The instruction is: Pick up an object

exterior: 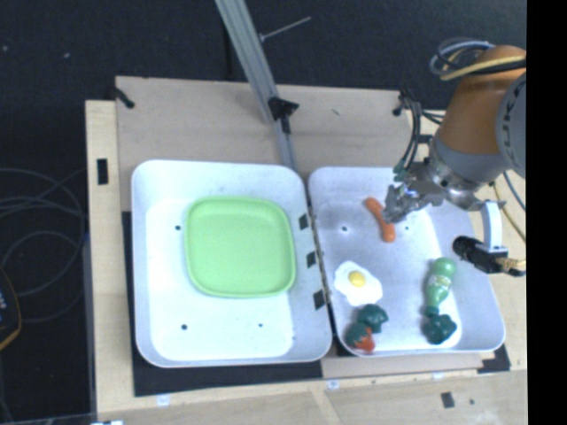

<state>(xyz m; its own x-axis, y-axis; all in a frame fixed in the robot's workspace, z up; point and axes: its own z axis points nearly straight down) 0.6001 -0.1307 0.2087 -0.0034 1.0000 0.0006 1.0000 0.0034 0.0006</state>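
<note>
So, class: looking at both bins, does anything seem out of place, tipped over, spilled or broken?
Nothing stands out. The green plate lies flat in the left bin. In the right bin the carrot, fried egg and other toy foods lie loose but inside the walls. The gripper sits beside the carrot.

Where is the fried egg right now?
The fried egg lies in the right bin, near its left wall, just above the broccoli piece and below the carrot.

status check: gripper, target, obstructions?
Gripper low in right bin, beside orange carrot; grasp unconfirmed. Fried egg and green toys sit apart.
</note>
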